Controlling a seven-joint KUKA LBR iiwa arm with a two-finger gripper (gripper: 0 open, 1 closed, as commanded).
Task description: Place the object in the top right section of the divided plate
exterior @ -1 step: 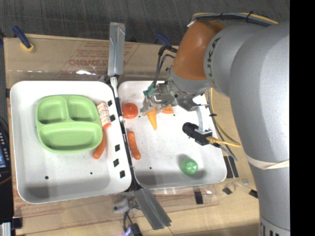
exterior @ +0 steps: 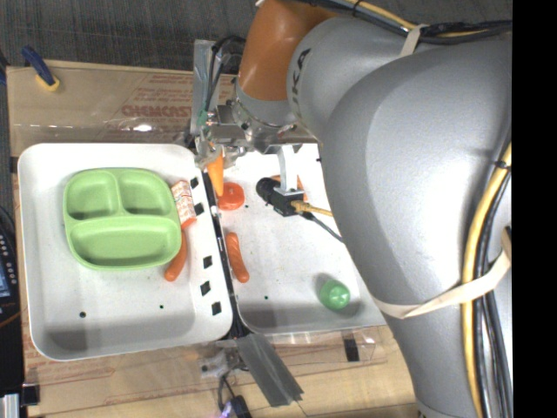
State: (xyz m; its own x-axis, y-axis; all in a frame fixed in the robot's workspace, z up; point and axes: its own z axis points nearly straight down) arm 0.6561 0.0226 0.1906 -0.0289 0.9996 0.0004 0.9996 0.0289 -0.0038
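Orange stick (exterior: pixel 214 178) at my claw (exterior: pixel 210 157), above the wall between bins (exterior: pixel 212 244); clamped or not, I cannot tell. Green plate (exterior: pixel 122 218) left.

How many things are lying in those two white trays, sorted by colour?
Green: 2 (divided plate, ball)
Orange: 4 (three sticks, one round piece)
Red-and-white: 1 (small packet)
Total: 7
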